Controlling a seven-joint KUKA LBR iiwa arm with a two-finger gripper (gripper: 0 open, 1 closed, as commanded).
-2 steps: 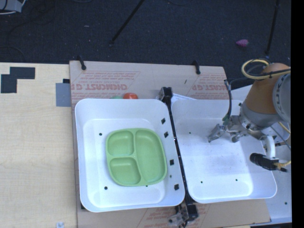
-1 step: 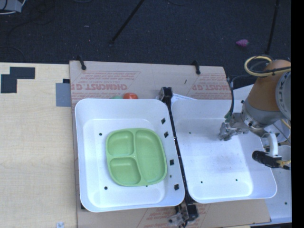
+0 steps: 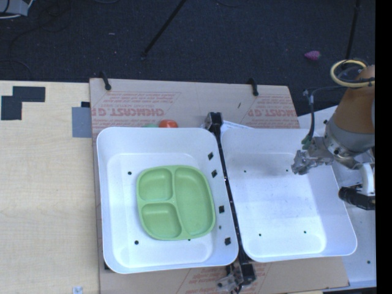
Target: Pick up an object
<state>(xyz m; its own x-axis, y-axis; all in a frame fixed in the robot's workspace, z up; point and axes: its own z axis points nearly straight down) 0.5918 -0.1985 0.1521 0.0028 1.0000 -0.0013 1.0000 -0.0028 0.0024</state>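
A light green divided plate with three compartments lies flat in the left white bin. My gripper hangs over the right edge region of the right white bin, far to the right of the plate. The arm's grey wrist and orange band rise behind it at the frame's right. Its fingers are too small and dark to read.
A small orange-red object and a bit of green peek out just behind the left bin's back wall. A black divider with clips runs between the bins. Cardboard lies under both bins; a wooden bench top spreads to the left.
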